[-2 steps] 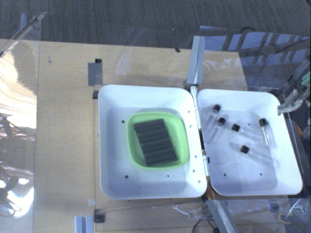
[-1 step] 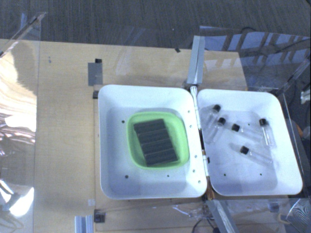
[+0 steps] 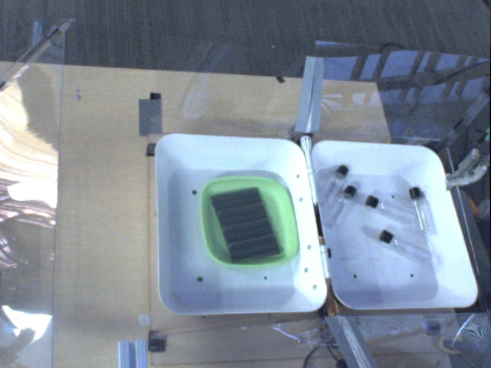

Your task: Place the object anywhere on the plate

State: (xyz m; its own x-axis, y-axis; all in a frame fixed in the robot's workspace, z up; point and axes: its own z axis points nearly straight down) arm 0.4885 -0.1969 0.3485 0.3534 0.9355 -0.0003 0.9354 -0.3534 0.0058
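A lime-green square plate [image 3: 209, 209] rests in the middle of the left white bin [image 3: 175, 286]. On it lies a dark grey ridged rectangular block [image 3: 245, 225], turned a little off square and taking up most of the plate's floor. In the right white bin [image 3: 449, 286] several small clear vials with black caps lie scattered. One vial [image 3: 340, 176] is near the back left, another [image 3: 419, 205] towards the right wall, and a third [image 3: 393, 241] closer to the front.
A grey metal bar [image 3: 309, 98] runs back from the seam between the bins. A small dark bracket [image 3: 151, 115] sits on the wooden bench behind the left bin. Cables and fittings [image 3: 469, 167] hang at the right edge.
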